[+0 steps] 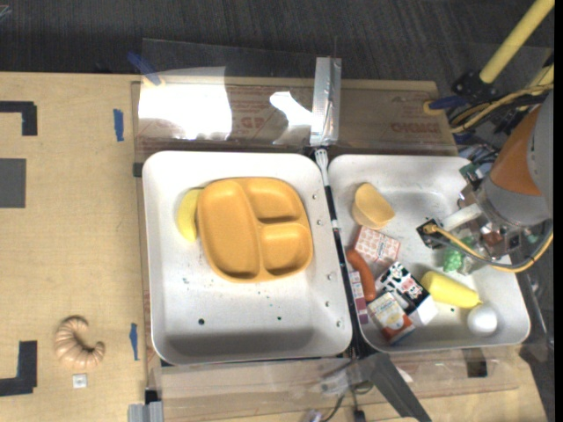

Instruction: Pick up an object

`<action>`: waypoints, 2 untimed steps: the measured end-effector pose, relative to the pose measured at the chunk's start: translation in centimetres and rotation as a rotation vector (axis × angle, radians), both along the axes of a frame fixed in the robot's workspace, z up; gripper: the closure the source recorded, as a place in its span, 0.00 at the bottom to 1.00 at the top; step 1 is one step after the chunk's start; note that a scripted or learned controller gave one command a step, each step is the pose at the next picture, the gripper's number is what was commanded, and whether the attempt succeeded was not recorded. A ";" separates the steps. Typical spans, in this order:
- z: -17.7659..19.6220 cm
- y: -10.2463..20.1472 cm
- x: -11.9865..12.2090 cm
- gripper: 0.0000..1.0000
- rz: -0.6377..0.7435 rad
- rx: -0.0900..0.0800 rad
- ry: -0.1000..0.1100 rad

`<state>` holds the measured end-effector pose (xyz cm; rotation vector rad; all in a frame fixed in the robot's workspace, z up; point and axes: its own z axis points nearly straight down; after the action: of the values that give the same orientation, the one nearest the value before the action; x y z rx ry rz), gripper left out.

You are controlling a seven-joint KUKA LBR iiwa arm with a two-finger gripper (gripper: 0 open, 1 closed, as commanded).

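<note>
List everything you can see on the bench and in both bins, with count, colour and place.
Divided tray: one, orange, left bin.
Yellow item: one, under tray's left edge.
Wedge: one, yellow-orange, right bin, upper left.
Small cartons: several, mixed colours, right bin, lower left.
Banana-like piece: one, yellow, right bin.
Ball: one, white, right bin corner.
Croissant-like toy: one, tan, bench, left.
Bins: two, white.
Arm: one, grey and orange, right.

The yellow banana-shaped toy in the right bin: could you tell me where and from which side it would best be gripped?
Probably across the middle of the yellow banana-shaped toy, coming straight down from above. It lies flat and long, running left to right, so fingers should close across its narrow width. The black-and-white carton crowds its left end and a white ball sits by its right end, leaving the middle freest. The gripper is just above it.
</note>
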<state>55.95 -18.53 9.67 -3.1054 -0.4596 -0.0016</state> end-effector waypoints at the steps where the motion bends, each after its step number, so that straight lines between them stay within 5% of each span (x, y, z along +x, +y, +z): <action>1: -1.0 -0.1 0.7 1.00 0.288 -0.001 -0.001; 2: -0.3 -1.5 1.3 1.00 0.032 0.015 0.003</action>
<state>57.27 -19.99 9.35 -3.0830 -0.5061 -0.0010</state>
